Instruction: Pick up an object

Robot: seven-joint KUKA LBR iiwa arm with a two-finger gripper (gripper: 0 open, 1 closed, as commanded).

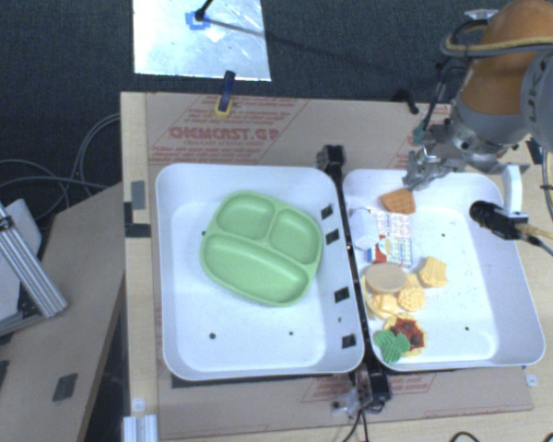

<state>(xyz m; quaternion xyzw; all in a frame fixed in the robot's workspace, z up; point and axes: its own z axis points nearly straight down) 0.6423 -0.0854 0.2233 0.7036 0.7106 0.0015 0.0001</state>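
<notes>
End effector [425,169] sits just up-right of the orange cracker [398,201] in the right bin [498,274]; can't tell jaw state.

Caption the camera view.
Two-finger gripper above an orange cracker-like piece in the right white bin; green divided plate left.

Toy food pieces are seen clustered in the right bin [507,274].
An orange wedge [398,201] is lying nearest the far wall; a striped packet [390,236], a round tan disc [384,278], yellow waffle pieces [422,284] and a red-and-green piece [401,339] are strung toward the near edge.
</notes>
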